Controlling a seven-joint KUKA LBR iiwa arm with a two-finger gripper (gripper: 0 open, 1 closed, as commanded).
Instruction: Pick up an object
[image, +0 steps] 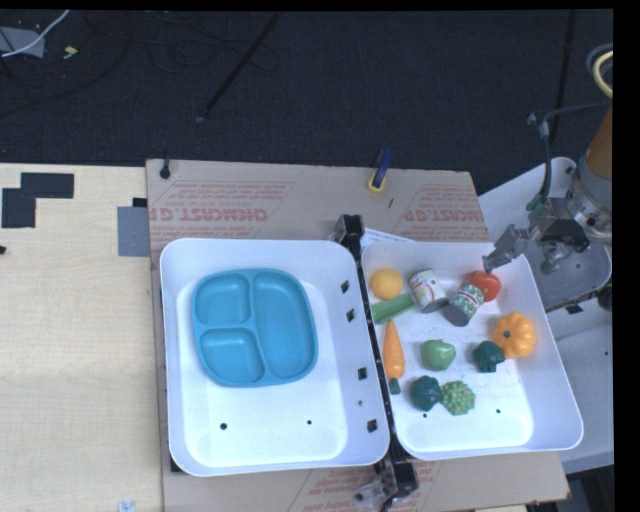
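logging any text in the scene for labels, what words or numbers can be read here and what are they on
"CHEMCAST GP", upside down and partly hidden: red print on the brown board under the bins, repeated at its right.
More red print at the board's bottom edge: too cut off to read.
Labels on the two small cans: too small and blurred to read.

The pale wooden surface (70, 330) carries a brown cardboard sheet (300, 205) — printed with reversed lettering — and on that sheet sit two white bins, side by side and touching. The right bin (550, 400) lies just below the fingers (503, 248); the left bin (200, 445) sits well away from them.
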